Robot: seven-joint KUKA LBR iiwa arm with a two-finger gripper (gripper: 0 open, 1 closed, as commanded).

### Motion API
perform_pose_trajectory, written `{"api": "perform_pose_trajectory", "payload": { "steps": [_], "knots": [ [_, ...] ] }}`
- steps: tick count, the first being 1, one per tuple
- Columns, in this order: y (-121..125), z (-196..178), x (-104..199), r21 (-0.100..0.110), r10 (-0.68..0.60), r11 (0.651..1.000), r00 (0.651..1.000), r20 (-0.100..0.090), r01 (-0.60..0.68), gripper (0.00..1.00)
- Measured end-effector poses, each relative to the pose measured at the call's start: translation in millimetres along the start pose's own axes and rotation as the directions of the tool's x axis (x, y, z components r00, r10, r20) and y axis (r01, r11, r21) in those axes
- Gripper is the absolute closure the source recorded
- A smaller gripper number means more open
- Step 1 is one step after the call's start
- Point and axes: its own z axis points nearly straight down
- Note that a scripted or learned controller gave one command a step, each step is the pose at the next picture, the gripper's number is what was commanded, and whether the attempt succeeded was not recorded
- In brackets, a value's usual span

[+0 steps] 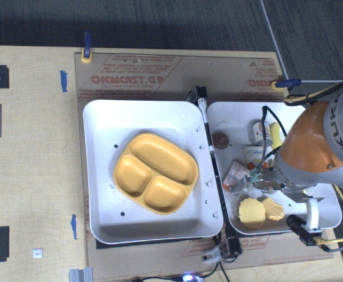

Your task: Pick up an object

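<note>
While arm hangs low over right bin (336, 219), tool (258, 180) state cannot tell, hidden under wrist. Candidate object: yellow block (251, 212), just below tool. Risk: crinkled wrapper (236, 174) beside tool crowds target; descent may snag wrapper, miss block.

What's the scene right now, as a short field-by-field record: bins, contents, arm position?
left bin: holds one yellow three-compartment tray, lying at a slant
right bin: holds several small items
right bin contents: small dark round object near the upper left, crumpled wrapper mid-left, pale yellow block at the lower edge, yellow stick-like item near the top
arm: reaching in from the right, over the right bin
grasp: no object seen held
</note>
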Motion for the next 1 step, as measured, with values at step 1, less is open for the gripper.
{"api": "perform_pose_trajectory", "payload": {
  "steps": [1],
  "knots": [
    [1.0,-10.2,1.8,0.001,-0.003,1.0,1.0,-0.004,0.003,1.0]
  ]
}}
